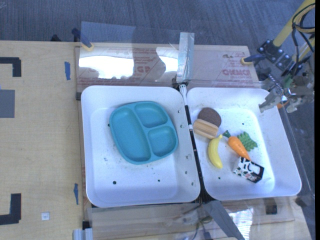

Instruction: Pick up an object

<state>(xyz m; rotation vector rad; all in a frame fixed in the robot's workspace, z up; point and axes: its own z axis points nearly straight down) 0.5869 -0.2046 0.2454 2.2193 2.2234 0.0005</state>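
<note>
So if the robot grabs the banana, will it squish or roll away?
The banana looks like a smooth, shiny toy, so it is probably stiff and light, not squishy. Its curved shape should stop it rolling far, though it might spin or slip. It lies close to the carrot, which may get nudged.

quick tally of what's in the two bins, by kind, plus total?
Divided plate, teal, left bin: 1
Toy burger, brown and tan, right bin: 1
Banana: 1
Carrot with green top: 1
Black-and-white packet: 1
Total: 5
</note>
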